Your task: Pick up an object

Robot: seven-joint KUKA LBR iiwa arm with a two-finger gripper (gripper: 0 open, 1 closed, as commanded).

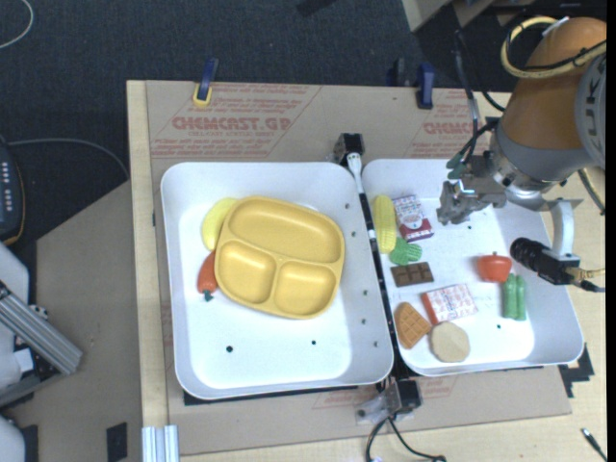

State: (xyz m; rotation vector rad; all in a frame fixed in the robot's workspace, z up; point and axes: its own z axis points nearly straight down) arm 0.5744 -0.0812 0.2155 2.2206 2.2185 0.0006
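My gripper [458, 206] hangs over the back of the right bin [549, 352], just right of a red-and-white packet [412, 217]. Nothing shows between its fingers. Left of the packet lies a yellow corn cob [384, 221], with a green leafy piece [405, 254] under it. A brown chocolate bar [412, 275], a red-and-white wrapper [449, 302], a waffle-like biscuit [411, 323] and a tan round piece [449, 343] lie toward the front. A red tomato [495, 267] and a green bottle-shaped piece [514, 296] lie to the right.
The left bin [183, 258] holds a yellow divided plate [279, 256], with a yellow piece [217, 221] and a red-orange pepper [207, 275] at its left edge. A black cylinder [539, 260] juts in at the right bin's right side. Clamps sit at the bench's back edge.
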